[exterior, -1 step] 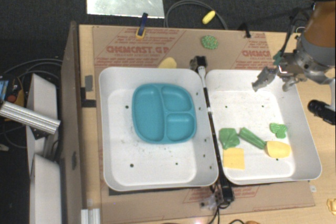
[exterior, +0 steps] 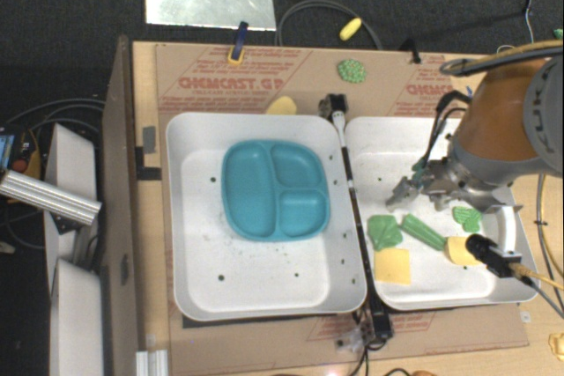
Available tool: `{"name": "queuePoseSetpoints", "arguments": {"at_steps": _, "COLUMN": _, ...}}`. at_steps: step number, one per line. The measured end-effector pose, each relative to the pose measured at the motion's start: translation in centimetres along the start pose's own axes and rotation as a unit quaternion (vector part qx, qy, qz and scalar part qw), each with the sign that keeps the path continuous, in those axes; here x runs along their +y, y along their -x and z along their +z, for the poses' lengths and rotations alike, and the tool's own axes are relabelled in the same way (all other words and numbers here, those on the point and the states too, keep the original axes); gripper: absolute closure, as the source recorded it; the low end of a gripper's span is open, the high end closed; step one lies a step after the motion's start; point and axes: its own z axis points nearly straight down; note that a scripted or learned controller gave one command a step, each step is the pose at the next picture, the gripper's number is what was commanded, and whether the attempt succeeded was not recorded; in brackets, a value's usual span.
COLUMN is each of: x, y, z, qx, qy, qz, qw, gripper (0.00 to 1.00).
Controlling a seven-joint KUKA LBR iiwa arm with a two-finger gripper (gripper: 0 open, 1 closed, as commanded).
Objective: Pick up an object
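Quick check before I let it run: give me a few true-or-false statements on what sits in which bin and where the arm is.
1. The blue divided plastic plate lies in the left white bin. True.
2. The yellow square block lies in the left bin. False: it lies in the right white bin, near the front wall.
3. The gripper is over the right bin. True.
4. The long green piece rests on the blue plate. False: it lies on the right bin's floor, beside the green leafy piece.
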Motion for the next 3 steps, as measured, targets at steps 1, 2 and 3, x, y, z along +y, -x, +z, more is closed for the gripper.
{"name": "queuePoseSetpoints", "arguments": {"at_steps": 1, "x": -4.0, "y": -0.1, "z": 7.1, "qx": -0.002, "qy": 0.013, "qz": 0.000, "qw": 0.9999, "gripper": 0.00}}
{"name": "queuePoseSetpoints", "arguments": {"at_steps": 2, "x": 6.3, "y": 3.1, "z": 2.1, "qx": -0.004, "qy": 0.014, "qz": -0.002, "qw": 0.9999, "gripper": 0.00}}
{"name": "queuePoseSetpoints", "arguments": {"at_steps": 3, "x": -1.0, "y": -0.2, "z": 7.2, "qx": -0.003, "qy": 0.010, "qz": 0.000, "qw": 1.0000, "gripper": 0.00}}
